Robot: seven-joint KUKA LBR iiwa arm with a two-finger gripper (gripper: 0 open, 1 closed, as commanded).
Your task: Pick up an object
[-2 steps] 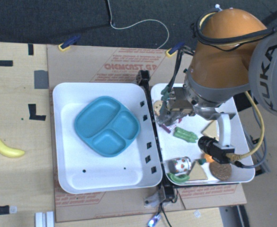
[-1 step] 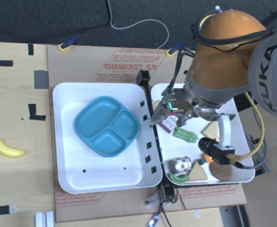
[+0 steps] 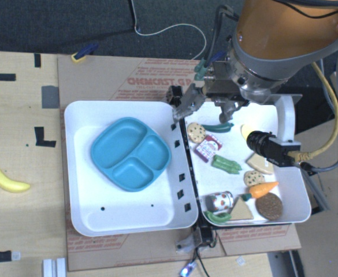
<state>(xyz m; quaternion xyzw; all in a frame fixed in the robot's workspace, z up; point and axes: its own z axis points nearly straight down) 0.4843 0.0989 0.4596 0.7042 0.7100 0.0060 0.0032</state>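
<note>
plate [image 3: 130, 153] in left bin [image 3: 76, 154], banana [image 3: 8, 179] outside

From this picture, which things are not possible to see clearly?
- Right bin: in the camera view, the arm covers its far part.
- Gripper: jaws blurred against the arm, open or shut unclear.
- Cookie: partly covered by the gripper.
- Small can: label too small to read.

lab | robot arm [image 3: 284, 27], taped bench [image 3: 24, 114] w/ 2 white bins [image 3: 76, 126]
</note>
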